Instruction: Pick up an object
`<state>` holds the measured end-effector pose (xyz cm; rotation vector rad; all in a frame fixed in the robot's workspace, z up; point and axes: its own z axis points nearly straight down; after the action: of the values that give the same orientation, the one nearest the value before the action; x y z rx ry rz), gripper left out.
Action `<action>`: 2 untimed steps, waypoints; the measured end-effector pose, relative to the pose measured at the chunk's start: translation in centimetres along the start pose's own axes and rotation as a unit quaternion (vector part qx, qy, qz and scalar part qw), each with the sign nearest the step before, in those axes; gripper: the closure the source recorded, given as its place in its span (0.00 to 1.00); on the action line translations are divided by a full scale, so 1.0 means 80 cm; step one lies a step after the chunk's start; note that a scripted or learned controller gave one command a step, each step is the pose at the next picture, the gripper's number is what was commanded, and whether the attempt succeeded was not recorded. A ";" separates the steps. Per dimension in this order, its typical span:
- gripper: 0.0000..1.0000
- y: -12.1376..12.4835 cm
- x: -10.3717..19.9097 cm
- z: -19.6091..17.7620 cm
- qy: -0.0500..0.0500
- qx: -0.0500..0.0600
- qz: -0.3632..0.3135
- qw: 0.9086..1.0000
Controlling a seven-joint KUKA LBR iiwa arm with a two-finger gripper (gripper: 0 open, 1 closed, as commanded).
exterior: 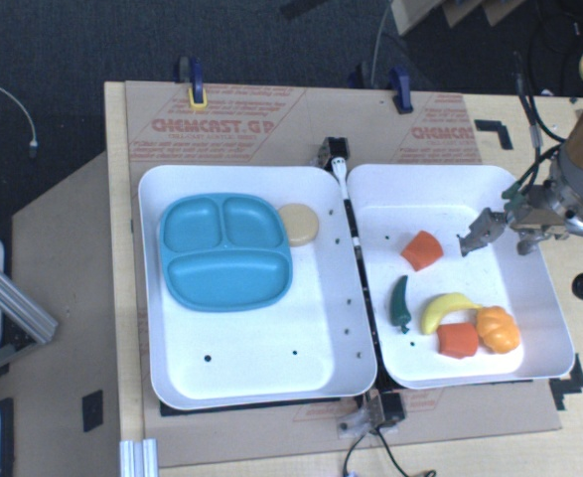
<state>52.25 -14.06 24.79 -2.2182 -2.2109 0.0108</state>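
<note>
Two shallow white bins sit side by side on the worktop [271,117], a brown board printed with red lettering and held by blue clamps at its far edge.

The left bin [256,376] carries a blue divided plate [226,251] with three compartments in its far left part. A pale cream disc [299,224] lies touching the plate's right rim, near the bin's far right corner.

The right bin [450,192] holds the loose objects. An orange-red block [422,249] rests near the middle of the bin, well apart from the others. Toward the near edge lies a cluster: a dark green pepper [400,304] stands alone close to the bin's left wall, a yellow banana [446,309] curves just beside it to the right, a second red block [458,340] touches the banana's near side, and an orange fruit-like piece [499,328] presses against that block's right side, near the near right corner.

The arm enters over the bin's right edge. The gripper [482,233] hangs over the far right part of the right bin, just right of the orange-red block and apart from it. Its dark fingers point left toward the block; whether the jaws are apart or together cannot be told from this angle. Nothing shows between them.
</note>
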 end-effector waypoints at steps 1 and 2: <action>0.00 0.003 0.000 -0.008 -0.001 -0.006 -0.002 1.000; 0.00 0.006 -0.012 0.057 0.000 -0.003 -0.001 1.000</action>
<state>52.71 -15.00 20.21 -2.2188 -2.2161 0.0048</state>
